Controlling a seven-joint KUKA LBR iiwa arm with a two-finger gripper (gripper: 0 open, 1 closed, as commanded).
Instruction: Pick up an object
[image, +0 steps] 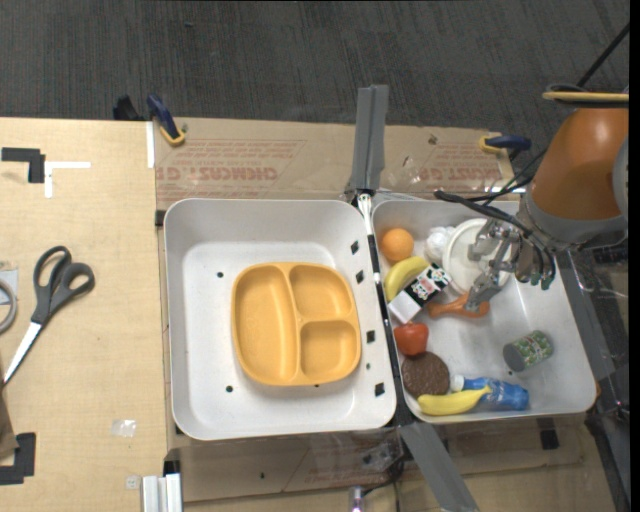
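Claw (490, 272) low in the right bin (578, 335), toward its 12 o'clock end, just beside a white cup (452, 250) and hanging over an orange scoop (462, 308). Open or closed? Cannot tell from here, with cable and metal in the way, and nothing visibly gripped. Likeliest target, judging by position: the scoop, flat on the bin floor near the middle, with a small black-and-white box (428, 285) close at its 10 o'clock. Probably light, stiff plastic, smooth and a touch slippery, lying low. Best pinched across the narrow part rather than the broad end. Cup at the claw's 10 o'clock: probably light, rigid and round, apt to squirt out of a pinch, so better taken across the rim. Down the bin's 9 o'clock wall, packed close: orange (397, 243), banana (403, 276), tomato (411, 338), brown disc (426, 374). Some likely soft, all hemmed in, with little room for a clean descent beside that wall. Green can (527, 350) at the claw's 5 o'clock, well apart from everything, likely to roll but with bare floor all round. Second banana (448, 403) and blue bottle (500, 394) along the 6 o'clock wall, touching each other. Freest room on the 3 o'clock side. Straight up for any lift, minding the rim shared with the left bin (190, 330) and its yellow plate (296, 322).
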